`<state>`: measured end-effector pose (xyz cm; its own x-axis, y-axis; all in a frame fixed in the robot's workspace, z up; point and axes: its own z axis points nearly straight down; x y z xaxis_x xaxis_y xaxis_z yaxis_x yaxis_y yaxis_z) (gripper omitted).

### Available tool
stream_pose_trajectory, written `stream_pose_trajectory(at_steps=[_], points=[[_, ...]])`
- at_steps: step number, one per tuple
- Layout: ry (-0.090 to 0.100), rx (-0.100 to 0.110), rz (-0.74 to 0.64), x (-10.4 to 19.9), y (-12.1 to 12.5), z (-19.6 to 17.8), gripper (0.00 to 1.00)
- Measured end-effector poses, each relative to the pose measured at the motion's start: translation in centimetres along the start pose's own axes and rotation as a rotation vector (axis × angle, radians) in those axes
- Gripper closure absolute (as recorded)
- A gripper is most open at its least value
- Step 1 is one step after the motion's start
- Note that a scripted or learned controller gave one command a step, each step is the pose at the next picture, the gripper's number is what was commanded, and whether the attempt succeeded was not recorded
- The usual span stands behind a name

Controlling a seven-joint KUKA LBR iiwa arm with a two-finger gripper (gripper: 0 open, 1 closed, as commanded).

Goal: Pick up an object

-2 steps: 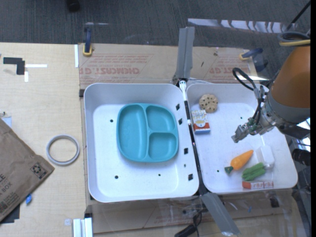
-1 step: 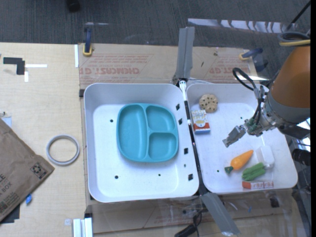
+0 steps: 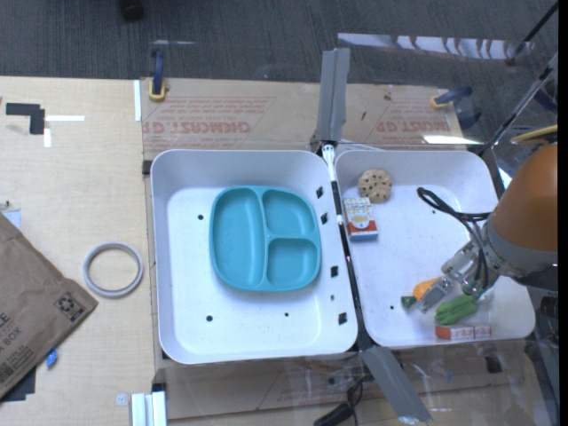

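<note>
So, sweeping across from the left, with the teal plate as our marker:
Cardboard box [image 3: 31,313]: far left of the teal plate, lying on the wooden bench [image 3: 71,185], partly cut by the picture's edge.
Tape ring [image 3: 113,268]: flat on the bench, left of the teal plate, outside the bins.
Left bin [image 3: 177,327]: white and shallow, walls all round the teal plate.
Teal plate [image 3: 265,238]: three compartments, sitting mid-floor in the left bin.
Right bin [image 3: 390,327]: white, touching the left bin along the plate's right side.
Small carton [image 3: 359,217]: white and red, just right of the plate, across the divide.
Cookie [image 3: 375,185]: up and right of the plate, near the right bin's far wall.
Orange piece [image 3: 425,287]: well right of the plate, low in the right bin, right at the fingertips.
Green vegetable [image 3: 456,309]: further right, just beside the orange piece.
Red-and-white packet [image 3: 463,332]: just below the green one, by the near wall.
Gripper [image 3: 441,291]: low over that cluster, far right of the plate; whether it's spread or clenched, can't tell.
Arm [image 3: 532,211]: orange band, far right.
</note>
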<state>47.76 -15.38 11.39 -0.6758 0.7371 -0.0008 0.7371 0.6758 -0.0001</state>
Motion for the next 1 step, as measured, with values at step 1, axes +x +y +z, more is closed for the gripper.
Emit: stream_pose_trajectory(at_steps=[1], points=[[0.000,0.000,0.127,-0.75,1.47,2.25,0.00]])
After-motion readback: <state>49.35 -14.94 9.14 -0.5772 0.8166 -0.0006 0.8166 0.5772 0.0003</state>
